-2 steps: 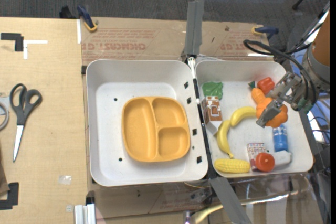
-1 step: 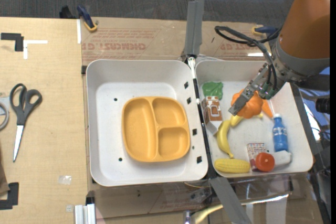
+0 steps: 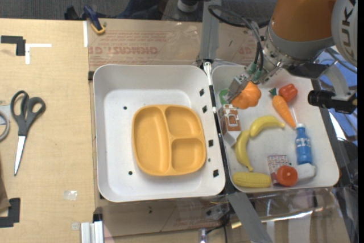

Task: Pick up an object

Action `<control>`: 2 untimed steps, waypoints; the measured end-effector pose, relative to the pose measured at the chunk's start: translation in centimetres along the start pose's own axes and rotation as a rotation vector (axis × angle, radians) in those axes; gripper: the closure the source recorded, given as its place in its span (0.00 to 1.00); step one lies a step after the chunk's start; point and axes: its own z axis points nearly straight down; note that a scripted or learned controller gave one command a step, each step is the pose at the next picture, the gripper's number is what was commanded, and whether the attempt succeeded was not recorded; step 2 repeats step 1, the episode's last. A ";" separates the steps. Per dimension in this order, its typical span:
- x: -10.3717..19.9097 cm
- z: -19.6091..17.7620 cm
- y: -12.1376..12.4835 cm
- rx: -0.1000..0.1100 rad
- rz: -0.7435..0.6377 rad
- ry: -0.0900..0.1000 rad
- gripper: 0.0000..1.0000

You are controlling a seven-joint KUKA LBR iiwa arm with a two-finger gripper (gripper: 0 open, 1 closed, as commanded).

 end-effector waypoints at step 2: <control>-3.5 3.4 4.2 0.000 0.010 -0.001 1.00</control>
